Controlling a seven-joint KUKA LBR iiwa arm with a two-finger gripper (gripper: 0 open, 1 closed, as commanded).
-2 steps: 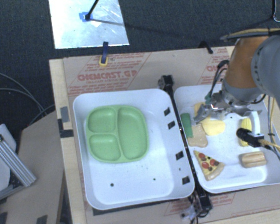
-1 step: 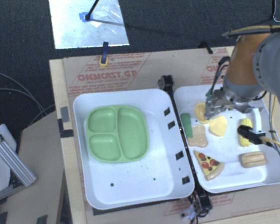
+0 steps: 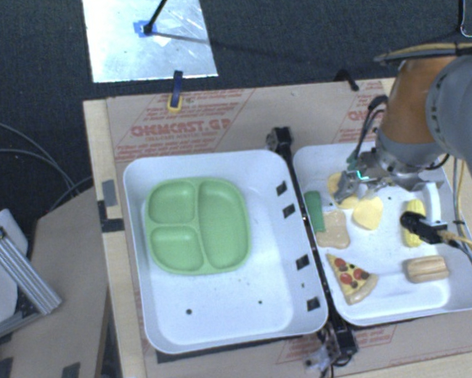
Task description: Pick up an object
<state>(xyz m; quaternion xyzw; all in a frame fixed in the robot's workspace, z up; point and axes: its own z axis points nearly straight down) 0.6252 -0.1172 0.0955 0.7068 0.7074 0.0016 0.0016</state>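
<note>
My gripper (image 3: 356, 179) hangs low over the back left part of the right bin (image 3: 463, 285). It sits right beside a small yellow piece (image 3: 335, 183) and just above a yellow rounded piece (image 3: 368, 213). A tan flat piece (image 3: 334, 232) and a green stick (image 3: 314, 209) lie to the left of these. A pizza slice (image 3: 353, 277) and a tan bread loaf (image 3: 425, 269) rest near the front. A yellow corn piece (image 3: 413, 213) lies on the right, partly hidden. I see nothing held between the fingers.
The left bin (image 3: 174, 318) holds a green divided plate (image 3: 198, 225). A black divider with clips (image 3: 300, 219) runs between the two bins. The grey arm with its orange band (image 3: 408, 105) reaches in from the right over the right bin's back edge.
</note>
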